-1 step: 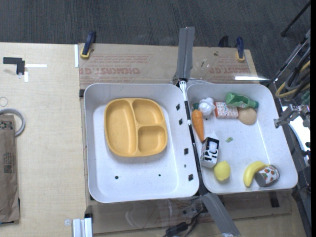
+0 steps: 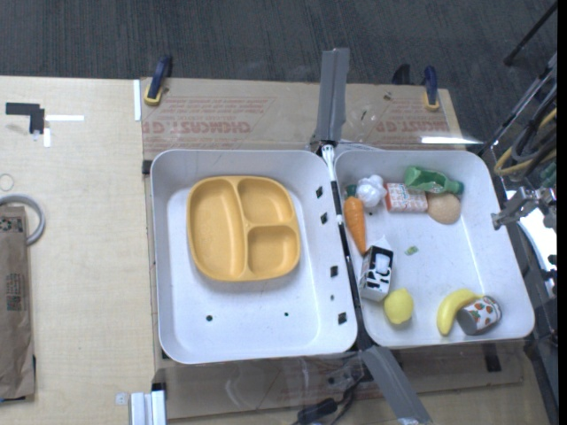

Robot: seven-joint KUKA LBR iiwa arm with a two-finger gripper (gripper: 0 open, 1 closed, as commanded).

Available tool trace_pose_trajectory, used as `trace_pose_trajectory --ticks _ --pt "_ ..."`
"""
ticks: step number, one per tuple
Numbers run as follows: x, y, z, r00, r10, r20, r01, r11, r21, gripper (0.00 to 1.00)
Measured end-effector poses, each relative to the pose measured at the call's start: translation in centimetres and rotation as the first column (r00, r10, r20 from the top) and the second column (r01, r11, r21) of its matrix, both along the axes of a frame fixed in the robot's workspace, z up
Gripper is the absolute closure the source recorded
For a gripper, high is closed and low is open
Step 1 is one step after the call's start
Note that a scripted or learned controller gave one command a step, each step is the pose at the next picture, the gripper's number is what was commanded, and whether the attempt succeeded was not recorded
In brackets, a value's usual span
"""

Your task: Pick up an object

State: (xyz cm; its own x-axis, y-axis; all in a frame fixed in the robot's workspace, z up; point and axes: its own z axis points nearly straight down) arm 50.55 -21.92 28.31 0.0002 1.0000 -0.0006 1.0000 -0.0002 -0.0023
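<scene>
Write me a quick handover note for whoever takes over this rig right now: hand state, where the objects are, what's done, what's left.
Hand: cannot be judged from this view.
Left bin: holds a yellow divided plate, nothing on it.
Right bin: carrot by the left wall, black-and-white carton, lemon, banana beside a small patterned can; along the back, a white item, red-and-white box, green packet, potato.
Done: nothing lifted; every object lies in the bin.
Left: pick up one object.
</scene>
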Motion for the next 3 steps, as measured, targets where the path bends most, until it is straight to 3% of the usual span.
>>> trace_pose_trajectory --ticks 1,2,3 --pt "0.0 -0.1 0.8 1.000 0.001 -0.002 -0.001 1.000 -0.001 1.00" --pt "-1.2 -0.3 -19.2 0.981 -0.195 0.001 0.195 0.981 0.000 1.00" --pt "-0.9 0.8 -19.2 0.984 -0.180 -0.005 0.180 0.984 0.016 0.00"
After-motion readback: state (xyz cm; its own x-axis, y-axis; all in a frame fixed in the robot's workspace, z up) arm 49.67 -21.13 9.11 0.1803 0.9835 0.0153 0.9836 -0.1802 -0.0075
